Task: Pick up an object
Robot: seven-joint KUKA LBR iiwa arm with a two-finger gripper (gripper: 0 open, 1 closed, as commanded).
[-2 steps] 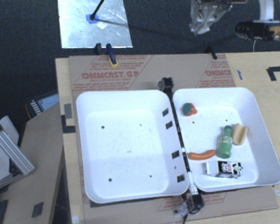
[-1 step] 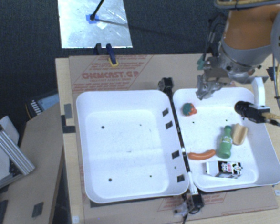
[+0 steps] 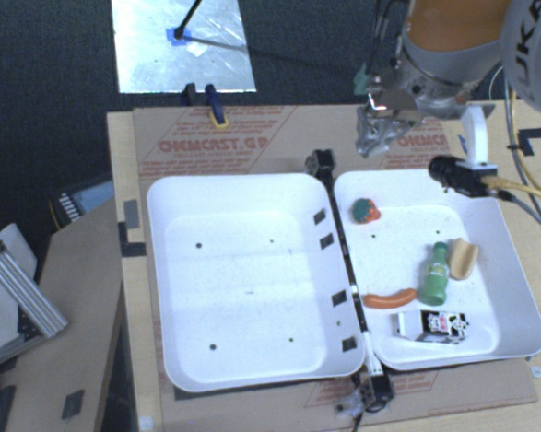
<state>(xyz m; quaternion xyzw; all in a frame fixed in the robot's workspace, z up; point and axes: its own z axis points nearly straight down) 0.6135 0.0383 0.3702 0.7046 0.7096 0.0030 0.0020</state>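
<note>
Worktop: brown board with red lettering, carrying two shallow white bins side by side.

Left bin: nothing of mine to fetch here.

Right bin: holds all the candidates listed below. None has left its floor, so by my reckoning the pick has not begun; approach, descent, closing and lift all remain.

My arm: grey with an orange band, entering from the right and cut off by the top edge. It stands above the far rim of the right bin, well apart from every object.

My tool: hangs over the board just beyond the bin's far edge. It is small, dark and blurred against the lettering; I cannot tell how it is set, and I see nothing carried in it.

Black fitting with cable: lies over the bin's far right corner; its purpose is unclear.

Green bottle: lying on the bin floor, touching or just beside the tan item.

Black and white carton: flat near the front wall; print illegible.

Orange sausage-shaped piece: just beside the bottle's base, near the divider.

Tan bread-like item: partly behind the bottle; exact shape hard to make out.

Red and green round item: alone near the far left corner, nearest my tool; possibly a toy fruit, too small to say.
</note>
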